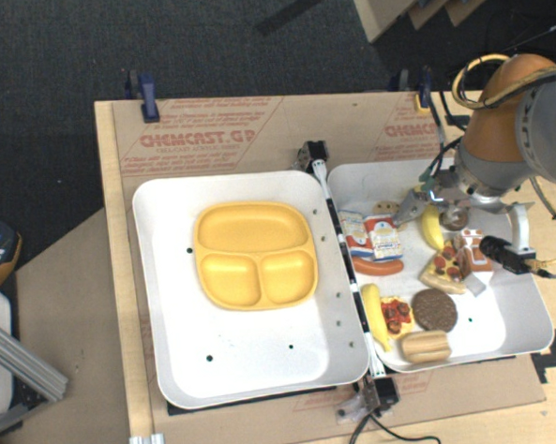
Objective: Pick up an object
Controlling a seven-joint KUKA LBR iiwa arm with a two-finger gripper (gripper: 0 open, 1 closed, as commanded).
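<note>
Reaching in from the right, the grey arm (507, 127) with its orange band hangs over the far part of the right bin (523, 319), and the gripper (451, 217) sits low among the toy foods there. Whether its hand is wide, narrow or closed on anything cannot be told from this angle. Just left of the gripper lies a yellow banana (432, 228), and just near of it a pizza slice (449, 270). Further left in the same bin rests a red-and-white packet (374, 241). Along the near side lie a dark round cookie (434, 310), a bread roll (425, 346) and a corn cob (374, 316). The left bin (170, 298) bears a yellow divided plate (256, 254), well apart from the gripper.
</note>
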